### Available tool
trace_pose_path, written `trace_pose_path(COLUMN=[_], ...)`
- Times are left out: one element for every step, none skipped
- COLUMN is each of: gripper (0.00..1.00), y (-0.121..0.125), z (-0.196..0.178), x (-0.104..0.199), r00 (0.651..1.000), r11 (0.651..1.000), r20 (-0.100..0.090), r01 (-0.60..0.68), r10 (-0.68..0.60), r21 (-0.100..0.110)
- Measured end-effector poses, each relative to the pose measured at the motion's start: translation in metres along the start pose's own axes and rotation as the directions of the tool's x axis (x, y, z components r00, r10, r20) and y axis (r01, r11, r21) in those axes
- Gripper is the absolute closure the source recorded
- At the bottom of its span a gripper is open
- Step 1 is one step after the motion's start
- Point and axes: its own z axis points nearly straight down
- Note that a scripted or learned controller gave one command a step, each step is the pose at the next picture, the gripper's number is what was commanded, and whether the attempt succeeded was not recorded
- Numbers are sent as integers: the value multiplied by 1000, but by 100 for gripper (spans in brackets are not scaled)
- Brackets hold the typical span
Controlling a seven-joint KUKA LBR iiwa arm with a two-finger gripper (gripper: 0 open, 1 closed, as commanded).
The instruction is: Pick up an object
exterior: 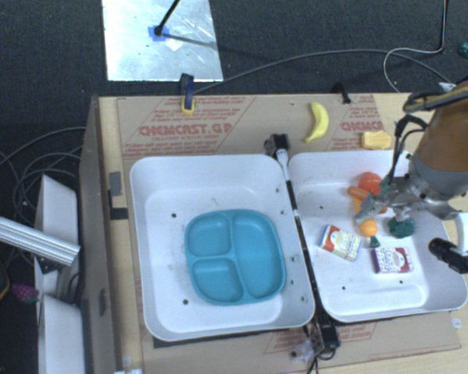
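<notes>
My gripper (381,200) hangs low over the back half of the right bin (435,289). Directly around it lie a red-orange toy (367,181) just behind, a small orange ball (367,228) just in front and a dark green piece (401,228) to its right. Two small cartons lie nearer the front: one tilted (341,242), one with a red label (392,260). The arm's grey wrist and orange band (451,143) cover the bin's right rear part.
The left bin (154,225) holds a blue divided plate (234,255). On the cardboard behind the bins lie a yellow banana (318,121) and a yellow block (376,140). A black clamp (280,146) sits where the two bins meet.
</notes>
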Motion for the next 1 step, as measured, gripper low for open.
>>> trace_pose_path(gripper=[0], y=[44], z=[63], x=[-11], r00=[1000], r11=[1000], r20=[0], r01=[3], r10=[-3], r21=[-2])
